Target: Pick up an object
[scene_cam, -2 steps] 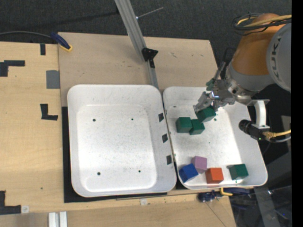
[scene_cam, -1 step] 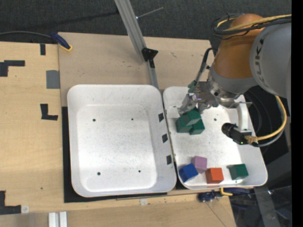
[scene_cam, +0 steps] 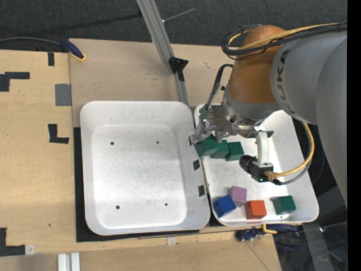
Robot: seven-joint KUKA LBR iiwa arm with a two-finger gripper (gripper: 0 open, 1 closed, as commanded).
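Grey robot arm with an orange wrist band reached in from the right, over the right-hand of two shallow white bins. The gripper (scene_cam: 210, 133) sat low at the far left of the right bin (scene_cam: 302, 193), close beside the wall it shares with the left bin (scene_cam: 90, 151). Directly under it lay a dark green block (scene_cam: 213, 147), with a second green block (scene_cam: 234, 150) touching its right side. Whether the gripper was wide, narrow or closed on anything could not be told. At the bin's near end, well apart from the gripper, lay a blue block (scene_cam: 224, 205), a purple block (scene_cam: 239, 194), an orange block (scene_cam: 256, 209) and another green block (scene_cam: 283, 204). Judged from this, the grasp step was in hand; next would be a secure close and a straight lift.
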